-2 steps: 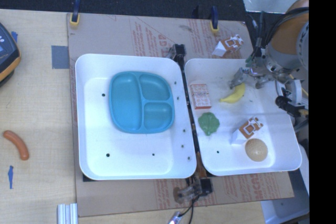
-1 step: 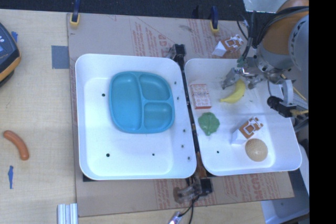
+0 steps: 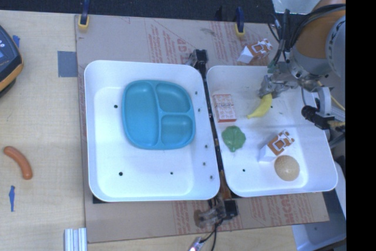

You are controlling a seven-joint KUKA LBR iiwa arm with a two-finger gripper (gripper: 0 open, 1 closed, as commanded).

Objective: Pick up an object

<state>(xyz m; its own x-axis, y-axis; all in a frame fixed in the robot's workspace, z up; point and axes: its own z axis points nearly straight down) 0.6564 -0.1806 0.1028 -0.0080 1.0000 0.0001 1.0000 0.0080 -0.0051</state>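
- Camera view: the two-finger gripper [image 3: 269, 90] hung low over the far part of the right shallow white bin [image 3: 311, 185], its tip right at the upper end of a small yellow banana-shaped toy [image 3: 261, 107]; whether the fingers were spread or closed could not be told at that size, and nothing showed plainly between them.
- The banana lay slanted on the bin floor, its lower end pointing toward the bin's left side.
- Above the gripper, the grey arm with its orange band [image 3: 320, 32] reached in from the right edge.
- Just left of the banana lay a flat white card with red print [image 3: 224, 107], close to the bin's left wall.
- Nearer the camera sat a lumpy green leafy toy [image 3: 234, 138].
- To its right stood a small brown-and-white carton [image 3: 278, 144], and just beside that a round tan egg-like ball [image 3: 287, 167].
- The left shallow white bin [image 3: 106, 185] held a light blue plastic divided plate [image 3: 158, 114] with three compartments.
- Outside the bins, a second brown-and-white carton [image 3: 256, 51] lay on the cardboard sheet [image 3: 153, 38] behind the right bin.
- An orange sausage-shaped toy [image 3: 19, 162] rested well apart on the wooden bench [image 3: 35, 126] at far left.
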